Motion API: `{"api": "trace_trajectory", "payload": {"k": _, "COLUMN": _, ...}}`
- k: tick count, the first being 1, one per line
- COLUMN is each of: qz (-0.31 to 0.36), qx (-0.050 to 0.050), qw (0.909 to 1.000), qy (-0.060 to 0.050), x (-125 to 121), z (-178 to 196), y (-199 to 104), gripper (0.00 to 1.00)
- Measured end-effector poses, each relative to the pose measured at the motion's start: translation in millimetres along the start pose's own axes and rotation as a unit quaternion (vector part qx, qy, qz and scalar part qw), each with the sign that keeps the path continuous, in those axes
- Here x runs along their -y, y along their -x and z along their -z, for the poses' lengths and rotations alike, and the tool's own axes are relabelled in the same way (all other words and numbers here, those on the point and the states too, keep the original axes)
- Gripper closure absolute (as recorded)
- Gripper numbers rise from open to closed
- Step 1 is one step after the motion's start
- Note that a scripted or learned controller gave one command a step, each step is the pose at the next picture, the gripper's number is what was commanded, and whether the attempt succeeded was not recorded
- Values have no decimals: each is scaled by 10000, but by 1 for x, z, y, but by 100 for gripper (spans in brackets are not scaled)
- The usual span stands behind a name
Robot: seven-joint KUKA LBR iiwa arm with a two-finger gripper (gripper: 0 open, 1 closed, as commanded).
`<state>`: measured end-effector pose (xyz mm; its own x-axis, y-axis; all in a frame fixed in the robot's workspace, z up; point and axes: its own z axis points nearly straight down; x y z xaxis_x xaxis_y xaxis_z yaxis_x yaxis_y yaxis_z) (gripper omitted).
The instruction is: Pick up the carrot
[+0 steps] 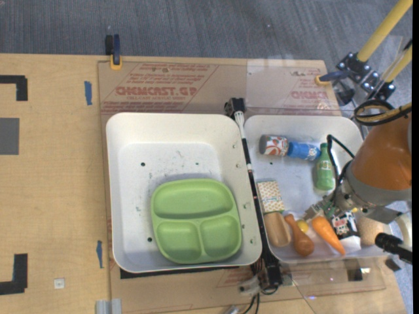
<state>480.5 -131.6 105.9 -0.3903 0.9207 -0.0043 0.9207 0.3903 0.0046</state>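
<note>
My arm comes in from the right, orange band up top, wrist angled down-left, with my gripper (332, 209) hanging low at the right bin's near end.

Left bin (124, 175) holds a sectioned tray (195, 220). Right bin (294, 182): can (287, 147) and bottle (323, 169) at rear; carrot (327, 233) at front, right of hot dog (288, 231).

Colours in the two white bins

Green divided plate (195, 220) in the left bin (124, 175); orange carrot (327, 233), green bottle (323, 169), blue-and-red can (288, 147), brown bread roll (277, 228) in the right bin (294, 188).
</note>
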Motion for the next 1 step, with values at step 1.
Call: {"api": "trace_trajectory", "payload": {"k": 1, "qz": -649, "qx": -14, "qw": 9979, "qy": 10, "x": -26, "z": 80, "y": -57, "gripper": 100}}
